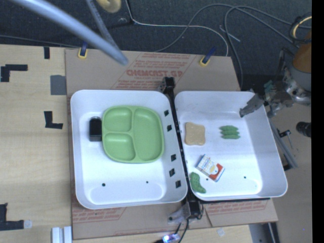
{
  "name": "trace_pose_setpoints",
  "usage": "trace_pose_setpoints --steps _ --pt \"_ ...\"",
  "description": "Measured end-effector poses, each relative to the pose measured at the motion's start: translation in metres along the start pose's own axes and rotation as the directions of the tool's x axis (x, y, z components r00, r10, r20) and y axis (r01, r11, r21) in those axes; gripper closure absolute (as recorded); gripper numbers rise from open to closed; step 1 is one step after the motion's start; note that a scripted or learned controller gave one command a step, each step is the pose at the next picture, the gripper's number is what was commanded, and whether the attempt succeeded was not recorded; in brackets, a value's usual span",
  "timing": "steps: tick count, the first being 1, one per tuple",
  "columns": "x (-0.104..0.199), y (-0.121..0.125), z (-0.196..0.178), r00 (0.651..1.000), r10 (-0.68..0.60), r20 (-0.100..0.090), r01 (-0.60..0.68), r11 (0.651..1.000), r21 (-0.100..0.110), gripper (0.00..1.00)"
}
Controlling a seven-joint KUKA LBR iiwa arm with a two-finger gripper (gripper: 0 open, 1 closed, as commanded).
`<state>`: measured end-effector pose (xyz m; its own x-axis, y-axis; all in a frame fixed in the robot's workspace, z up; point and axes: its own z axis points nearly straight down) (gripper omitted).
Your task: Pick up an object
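In the right bin (pixel 263 186) lie a tan slice of toast (pixel 195 134), a green pea pod (pixel 229 131), a small white and red packet (pixel 209 168) and a dark green piece (pixel 197 183) near the front left corner. My gripper (pixel 258 104) hangs over the bin's far right edge, to the right of the pea pod and above it. Nothing shows in its grasp.
The left bin (pixel 86 186) holds a green divided plate (pixel 133 134) with a small black block (pixel 94 128) beside it on the left. A black hinge strip (pixel 174 151) runs between the bins. Cables (pixel 223 19) trail across the dark floor behind.
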<state>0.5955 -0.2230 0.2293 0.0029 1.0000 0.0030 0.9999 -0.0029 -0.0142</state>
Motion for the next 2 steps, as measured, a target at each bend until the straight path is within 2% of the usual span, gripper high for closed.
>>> trace_pose_setpoints --steps 1,2 --pt "0.001 0.003 -0.008 1.0 -0.004 0.003 0.004 1.0 -0.013 0.0" --pt "0.003 0.004 0.036 1.0 -0.004 0.003 0.005 1.0 -0.009 0.0"
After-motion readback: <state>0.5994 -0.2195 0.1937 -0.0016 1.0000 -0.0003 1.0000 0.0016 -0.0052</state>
